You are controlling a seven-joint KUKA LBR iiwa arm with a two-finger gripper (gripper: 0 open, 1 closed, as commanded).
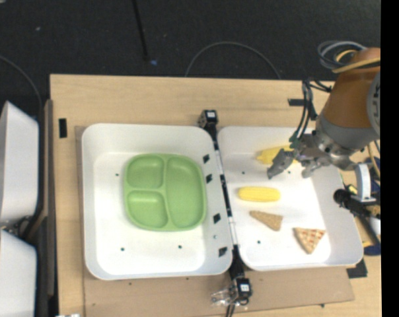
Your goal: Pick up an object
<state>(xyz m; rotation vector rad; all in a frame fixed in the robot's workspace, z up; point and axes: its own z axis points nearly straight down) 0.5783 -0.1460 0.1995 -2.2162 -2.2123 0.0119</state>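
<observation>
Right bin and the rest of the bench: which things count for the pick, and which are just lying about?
For the pick:
gripper
yellow piece under the gripper
corn cob
brown wedge
pizza slice

Lying about:
green divided plate
left bin

Wooden bench (153, 91) with two shallow white bins side by side. Left bin (100, 243): green divided plate (165, 191), three compartments, lying flat near the middle. Right bin (341, 243): yellow corn cob (258, 194) lying crosswise near the bin's middle; brown wedge (267, 220) just nearer than it, apart; pizza slice (310, 238) right of the wedge, toward the near right corner; another yellow piece (269, 155) at the far side, partly behind the gripper. Gripper (293, 169) over the right bin's far right part, fingers spread apart, nothing between them, left fingertip beside the yellow piece. Grey arm (350, 98) with orange band entering from right. Black cables on dark floor beyond.
</observation>
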